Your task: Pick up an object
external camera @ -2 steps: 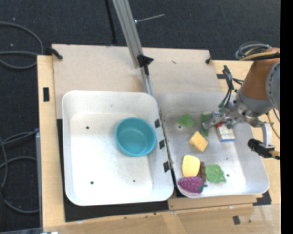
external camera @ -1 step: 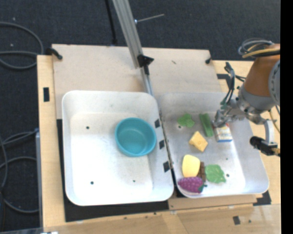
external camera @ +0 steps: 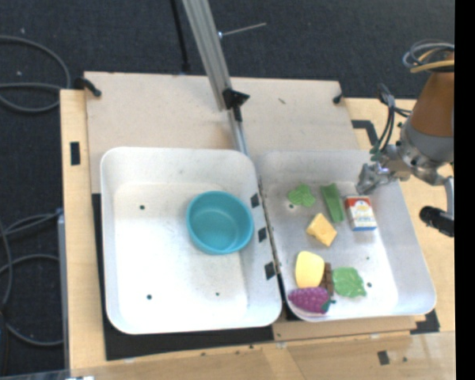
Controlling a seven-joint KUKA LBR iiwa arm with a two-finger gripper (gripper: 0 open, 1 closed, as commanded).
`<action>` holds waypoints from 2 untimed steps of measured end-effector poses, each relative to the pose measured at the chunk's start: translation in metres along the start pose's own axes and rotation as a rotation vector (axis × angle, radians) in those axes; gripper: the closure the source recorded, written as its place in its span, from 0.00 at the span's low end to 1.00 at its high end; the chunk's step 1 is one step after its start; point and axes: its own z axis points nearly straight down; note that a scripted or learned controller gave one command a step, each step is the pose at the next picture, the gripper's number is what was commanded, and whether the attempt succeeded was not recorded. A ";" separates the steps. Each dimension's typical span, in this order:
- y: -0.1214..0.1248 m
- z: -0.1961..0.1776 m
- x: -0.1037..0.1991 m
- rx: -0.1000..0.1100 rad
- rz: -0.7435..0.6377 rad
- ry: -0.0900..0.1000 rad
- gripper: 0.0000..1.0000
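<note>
My gripper (external camera: 370, 177) hangs over the far right part of the right bin (external camera: 408, 252), just above a small red and white carton (external camera: 362, 214). Nothing shows between its fingers. In the same bin lie a green leafy piece (external camera: 302, 196), a green stick (external camera: 331, 201), a yellow wedge (external camera: 322, 230), a yellow block (external camera: 309, 269), a purple grape bunch (external camera: 309, 298) and another green leafy piece (external camera: 349, 283). A blue bowl (external camera: 219, 222) sits in the left bin (external camera: 134, 291).
A metal pole (external camera: 214, 54) slants down from the top to the bins' far edge. The arm's grey body with its orange band (external camera: 434, 109) enters at the right. Cables lie on the dark floor at the left.
</note>
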 end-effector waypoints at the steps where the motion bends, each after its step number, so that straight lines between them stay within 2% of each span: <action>1: 0.003 -0.066 -0.002 -0.002 0.002 -0.002 1.00; 2: 0.004 -0.067 -0.003 0.004 0.000 -0.001 1.00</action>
